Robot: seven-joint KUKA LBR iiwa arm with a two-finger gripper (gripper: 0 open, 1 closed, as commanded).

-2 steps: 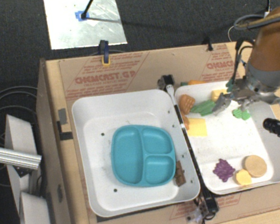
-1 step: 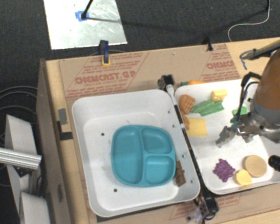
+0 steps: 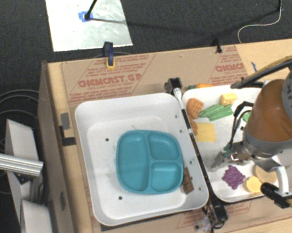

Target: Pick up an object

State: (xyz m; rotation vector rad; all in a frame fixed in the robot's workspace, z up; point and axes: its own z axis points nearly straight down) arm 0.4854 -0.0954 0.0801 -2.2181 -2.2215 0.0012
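**A:** Near edge first. What sits closest to the camera, taking the blue divided plate [image 3: 149, 161] as the landmark?

**B:** Right of the plate, across the divider, in the right bin [image 3: 217, 192]: a yellow rounded piece [image 3: 252, 184] at the near rim, partly cut by a black fitting on the arm. Just beside it, a purple grape cluster [image 3: 232, 176], fully visible.

**A:** And on the plate's own side?

**B:** A small brown object [image 3: 188, 180], touching the plate's near right corner, against the left bin [image 3: 94, 147] wall. Too small to identify.

**A:** The gripper?

**B:** The gripper [image 3: 222, 158] lies right of the plate, just above the grapes. Its metal fingers point towards the plate; whether they are parted or closed cannot be told, and nothing is seen between them. The grey arm [image 3: 275, 116] with its orange band hides much of the right bin behind it.

**A:** Farther back?

**B:** A yellow square slice [image 3: 206, 131], right of the plate's far corner. Beyond it a green pod-like piece [image 3: 215, 111], its right end hidden by cabling. An orange ridged piece [image 3: 194, 106] next to the divider. A small yellow block [image 3: 228, 98]. An orange item [image 3: 204, 85] at the far rim, mostly cut off.

**A:** Farthest?

**B:** Cardboard sheet [image 3: 129, 72] under both bins, printing legible in part.
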